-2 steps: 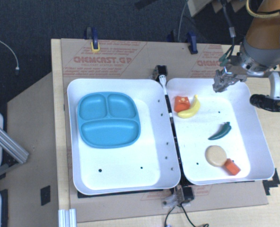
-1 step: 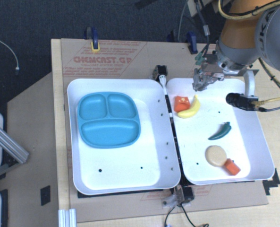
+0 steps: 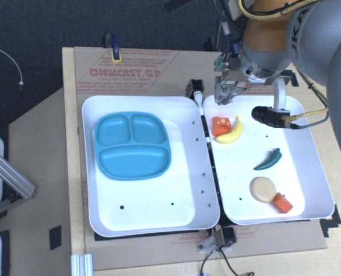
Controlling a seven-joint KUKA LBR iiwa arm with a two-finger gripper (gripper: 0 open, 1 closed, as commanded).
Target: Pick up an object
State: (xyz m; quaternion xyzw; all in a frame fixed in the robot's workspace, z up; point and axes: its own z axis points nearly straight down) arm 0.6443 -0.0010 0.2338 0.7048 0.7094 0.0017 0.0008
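Red piece point(image 3: 219, 125): lies in the right bin point(image 3: 308, 165), near its far left corner, just on the near side of my gripper point(image 3: 223, 98) and apart from it.
Banana point(image 3: 233, 132): yellow and curved, touching the red piece along that piece's right and near sides; also apart from my gripper.
Gripper: hangs pointing down over the far edge of the right bin, close to the seam between the two bins.
Grip state: I cannot tell from this view whether my gripper is parted or closed.
Green pepper point(image 3: 268, 160): lies at a slant in the middle of the right bin, well apart from my gripper.
Beige disc point(image 3: 263, 189): round and flat, in the near part of the right bin.
Orange block point(image 3: 283, 203): just beside the beige disc, on its right, close to the bin's near rim.
Left bin point(image 3: 153, 203): holds a blue divided plate point(image 3: 133, 145) with three compartments, set toward the bin's far left.
Board point(image 3: 158, 68): brown with red print, under both bins; a blue clamp point(image 3: 115, 48) grips its far edge.
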